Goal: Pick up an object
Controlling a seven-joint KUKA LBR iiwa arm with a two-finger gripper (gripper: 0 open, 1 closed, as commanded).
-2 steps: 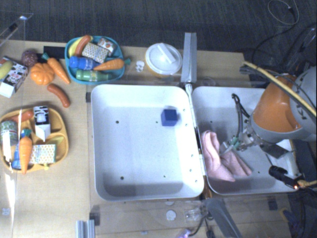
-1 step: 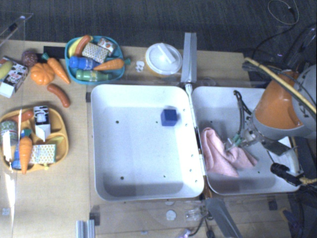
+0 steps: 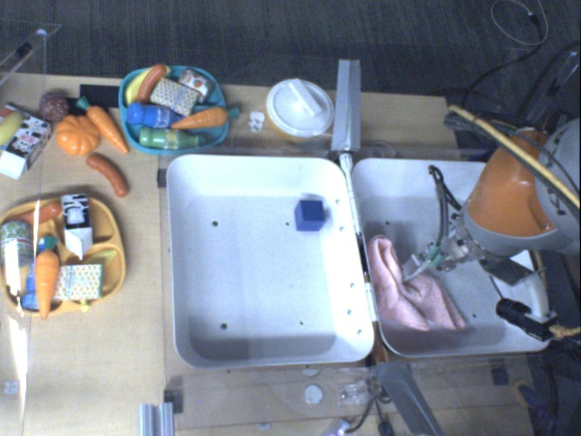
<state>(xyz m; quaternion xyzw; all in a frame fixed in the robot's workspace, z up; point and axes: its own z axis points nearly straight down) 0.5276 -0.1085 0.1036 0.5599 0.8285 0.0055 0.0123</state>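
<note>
Two candidates logged: blue cube [image 3: 310, 213] lying loose in the left bin [image 3: 209, 334], pink cloth [image 3: 408, 291] crumpled in the right bin [image 3: 399, 184]. My tool [image 3: 427, 263] sits low at the cloth's upper edge (its grip I cannot tell). Nothing reads as lifted; I judge the pick not yet done.

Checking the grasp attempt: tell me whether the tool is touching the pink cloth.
Cannot tell. In the camera view the tool overlaps the pink cloth's upper edge in the right bin, but the slanted look down shows neither contact nor gap plainly.
</note>
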